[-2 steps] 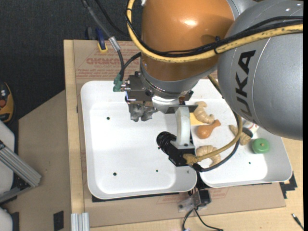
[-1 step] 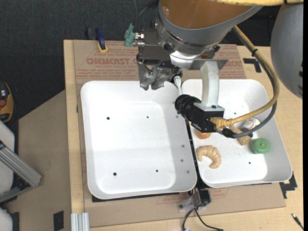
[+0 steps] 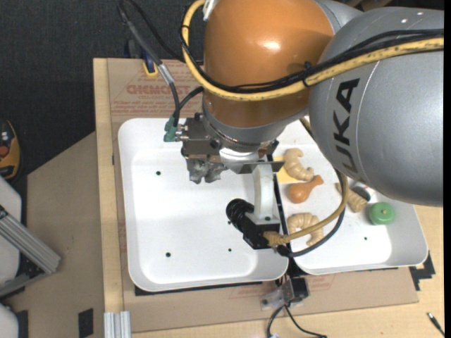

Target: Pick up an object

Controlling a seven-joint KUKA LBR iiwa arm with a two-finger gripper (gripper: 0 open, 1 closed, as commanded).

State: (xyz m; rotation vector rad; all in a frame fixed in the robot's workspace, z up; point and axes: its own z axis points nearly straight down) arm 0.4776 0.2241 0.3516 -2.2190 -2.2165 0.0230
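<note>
- Hanging under the fat orange band (image 3: 268, 34), the hand (image 3: 203, 162) is over the far side of the left bin (image 3: 162, 217). I cannot tell if it is open or closed, and I see nothing in its grip.
- Things I could pick up all lie in the right bin (image 3: 366, 248). I see a curled bread toy (image 3: 292, 163) at the far side and an orange toy (image 3: 305, 188) just near of it. A second curled bread toy (image 3: 303, 221) is nearer still, and a green round toy (image 3: 381, 213) lies further right.
- The toys lie loose and a bit apart, so I think each has room for a grab.
- I think the hand is over the wrong bin and would have to go right to reach a toy.
- My camera looks down from above, so the big grey arm (image 3: 394, 104) covers the far right part of the right bin.
- A tan thing (image 3: 354, 197) left of the green round toy is partly under the arm. I cannot say what it is.
- Both bins rest on the brown tabletop (image 3: 113, 259).
</note>
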